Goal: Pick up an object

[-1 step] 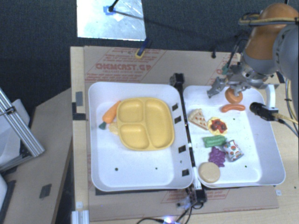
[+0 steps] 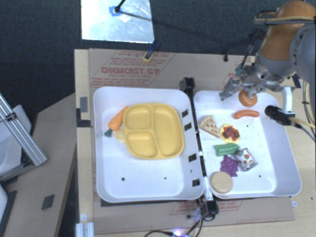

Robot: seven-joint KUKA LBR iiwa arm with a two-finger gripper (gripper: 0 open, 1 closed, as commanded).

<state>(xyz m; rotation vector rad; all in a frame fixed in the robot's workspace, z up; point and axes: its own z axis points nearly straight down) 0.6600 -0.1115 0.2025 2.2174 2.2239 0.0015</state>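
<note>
My gripper (image 2: 242, 94) hangs over the far edge of the right bin (image 2: 281, 152). A round orange toy (image 2: 248, 99) sits directly beneath it, touching or very close; whether it is gripped is unclear. Nearer the camera in the same bin lie a sausage (image 2: 245, 114), a pizza slice (image 2: 209, 126), a red and yellow piece (image 2: 230, 132), a green pepper (image 2: 226, 148), purple grapes (image 2: 229, 164), a small printed packet (image 2: 246, 158) and a tan round bun (image 2: 221, 182).
The left bin (image 2: 106, 177) holds a yellow divided plate (image 2: 150, 131) with a carrot (image 2: 116, 118) at its left side. A black divider (image 2: 194, 132) runs between the bins. A shiny sheet (image 2: 117, 14) lies beyond the bench.
</note>
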